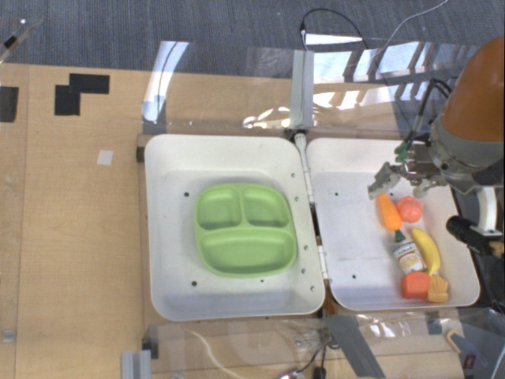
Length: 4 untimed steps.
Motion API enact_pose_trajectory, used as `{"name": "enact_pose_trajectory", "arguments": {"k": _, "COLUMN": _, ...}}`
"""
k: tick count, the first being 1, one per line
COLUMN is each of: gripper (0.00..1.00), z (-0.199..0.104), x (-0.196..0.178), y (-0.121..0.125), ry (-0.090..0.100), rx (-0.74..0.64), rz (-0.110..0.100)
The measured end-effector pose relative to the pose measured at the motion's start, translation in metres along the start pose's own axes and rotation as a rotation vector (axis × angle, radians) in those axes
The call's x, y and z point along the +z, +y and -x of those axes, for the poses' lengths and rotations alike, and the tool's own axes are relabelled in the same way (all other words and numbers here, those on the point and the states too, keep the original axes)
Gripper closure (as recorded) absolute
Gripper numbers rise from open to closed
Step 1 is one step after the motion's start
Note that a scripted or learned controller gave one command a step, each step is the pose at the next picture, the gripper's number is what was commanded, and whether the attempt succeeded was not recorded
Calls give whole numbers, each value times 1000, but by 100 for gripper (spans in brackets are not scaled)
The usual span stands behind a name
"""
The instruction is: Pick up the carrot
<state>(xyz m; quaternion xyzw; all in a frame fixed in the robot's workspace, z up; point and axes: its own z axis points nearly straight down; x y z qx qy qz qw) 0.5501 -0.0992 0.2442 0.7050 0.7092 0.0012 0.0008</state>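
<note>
The carrot (389,212) is a short, smooth orange cone lying flat on the floor of the right bin (347,243), toward that bin's far right side. Its top end sits just below the end effector (404,181), a grey metal claw whose fingers are spread apart with nothing between them. Touching the carrot's right side is a round pinkish-orange fruit (409,208), like a peach. Just below the carrot stands a small bottle (408,254) with a pale label and an orange-red base, and a curved yellow banana (427,248) lies against the bottle's right side. A small ridged yellow piece (438,290) rests below the banana, well down from the carrot. Far left of the carrot, the left bin (170,212) holds a glossy green plastic plate (245,229) with three compartments. Both bins are shallow white plastic with rounded corners, set on a pale wooden table (71,235).
</note>
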Motion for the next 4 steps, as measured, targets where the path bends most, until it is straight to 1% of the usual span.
{"name": "enact_pose_trajectory", "arguments": {"k": 1, "gripper": 0, "z": 46, "x": 137, "y": 19, "ry": 0, "rx": 253, "rz": -1}}
{"name": "enact_pose_trajectory", "arguments": {"k": 2, "gripper": 100, "z": 45, "x": 125, "y": 21, "ry": 1, "rx": 254, "rz": 4}}
{"name": "enact_pose_trajectory", "arguments": {"k": 3, "gripper": 100, "z": -31, "x": 38, "y": 97, "ry": 0, "rx": 263, "rz": 3}}
{"name": "enact_pose_trajectory", "arguments": {"k": 4, "gripper": 100, "z": -21, "x": 58, "y": 102, "ry": -1, "rx": 222, "rz": 1}}
